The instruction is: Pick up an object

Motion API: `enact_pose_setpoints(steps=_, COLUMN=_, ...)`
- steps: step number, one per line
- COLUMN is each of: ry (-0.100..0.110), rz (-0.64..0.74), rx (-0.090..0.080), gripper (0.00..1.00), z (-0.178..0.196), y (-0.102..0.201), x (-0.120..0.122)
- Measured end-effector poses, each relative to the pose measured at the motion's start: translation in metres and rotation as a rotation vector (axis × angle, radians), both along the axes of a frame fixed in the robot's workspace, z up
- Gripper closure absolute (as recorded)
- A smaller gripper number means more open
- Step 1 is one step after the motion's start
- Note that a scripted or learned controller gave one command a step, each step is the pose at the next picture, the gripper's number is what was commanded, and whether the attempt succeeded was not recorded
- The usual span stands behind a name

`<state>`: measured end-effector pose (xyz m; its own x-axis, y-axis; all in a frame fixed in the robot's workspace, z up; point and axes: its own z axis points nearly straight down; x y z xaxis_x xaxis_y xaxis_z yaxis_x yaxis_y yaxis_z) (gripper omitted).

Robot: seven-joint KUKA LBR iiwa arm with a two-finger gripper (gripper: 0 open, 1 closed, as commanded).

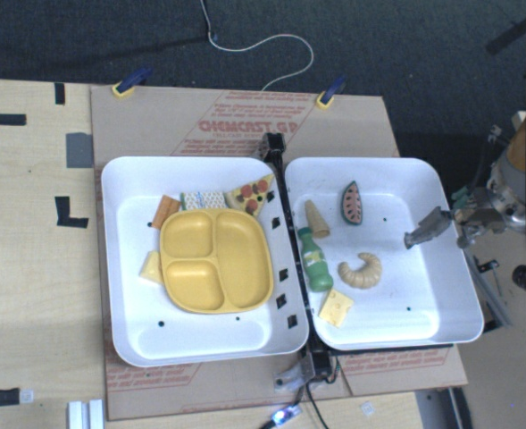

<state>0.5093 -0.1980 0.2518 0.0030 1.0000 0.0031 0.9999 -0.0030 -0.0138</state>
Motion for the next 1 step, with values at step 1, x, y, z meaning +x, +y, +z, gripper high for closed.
enact_pose_setpoints(steps=1, ry=-0.012, rz=0.004, rx=-0.003, gripper=0.0, z=0.0067, y=0.0005, x=0.0024)
